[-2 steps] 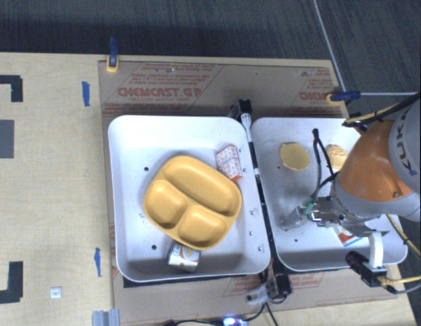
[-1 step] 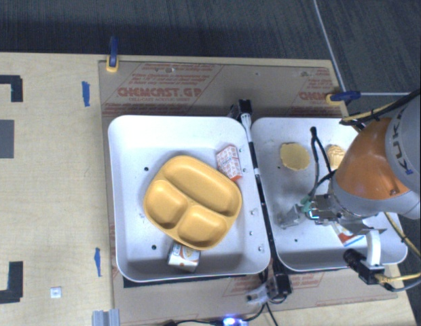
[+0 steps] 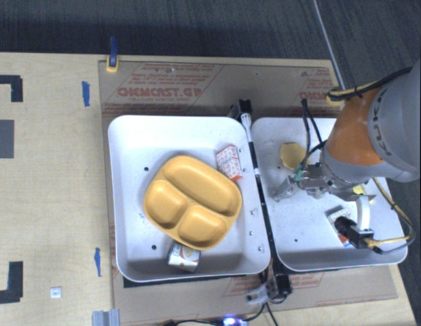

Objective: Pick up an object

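Observation:
In the left bin (image 3: 119, 182) a large yellow three-compartment plate (image 3: 191, 200) lies tilted across the middle. A small red-and-white packet (image 3: 228, 161) rests at the plate's upper right edge. A small white and yellow wrapped item (image 3: 183, 257) pokes out from under the plate's front edge. In the right bin (image 3: 299, 240) a small yellow round object (image 3: 290, 155) lies near the back left. My gripper (image 3: 284, 189) is low in the right bin, just in front of that yellow object, close to the bin's left wall. I see nothing held in it.
The grey arm with its orange band (image 3: 356, 138) reaches in over the right bin from the right. A cardboard sheet (image 3: 170, 90) lies under both bins. A black clamp (image 3: 244, 107) sits at the back between the bins.

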Controlling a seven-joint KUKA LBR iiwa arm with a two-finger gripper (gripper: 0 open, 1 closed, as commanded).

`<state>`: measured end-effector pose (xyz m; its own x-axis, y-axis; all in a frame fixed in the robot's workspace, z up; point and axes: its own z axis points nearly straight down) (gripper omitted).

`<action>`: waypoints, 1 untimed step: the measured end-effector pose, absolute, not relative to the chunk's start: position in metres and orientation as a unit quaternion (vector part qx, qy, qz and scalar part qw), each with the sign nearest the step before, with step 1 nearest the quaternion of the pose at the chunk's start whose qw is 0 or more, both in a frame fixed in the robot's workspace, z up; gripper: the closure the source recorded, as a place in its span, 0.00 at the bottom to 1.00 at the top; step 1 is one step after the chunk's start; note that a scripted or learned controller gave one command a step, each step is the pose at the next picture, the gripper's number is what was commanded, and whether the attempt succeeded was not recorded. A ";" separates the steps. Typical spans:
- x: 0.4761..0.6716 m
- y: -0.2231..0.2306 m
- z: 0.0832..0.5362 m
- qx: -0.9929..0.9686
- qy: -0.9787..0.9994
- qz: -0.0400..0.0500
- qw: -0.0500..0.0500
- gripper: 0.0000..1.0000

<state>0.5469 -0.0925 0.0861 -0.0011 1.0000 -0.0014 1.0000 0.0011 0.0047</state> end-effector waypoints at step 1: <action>0.599 -0.100 0.086 0.707 0.708 0.001 0.001 0.00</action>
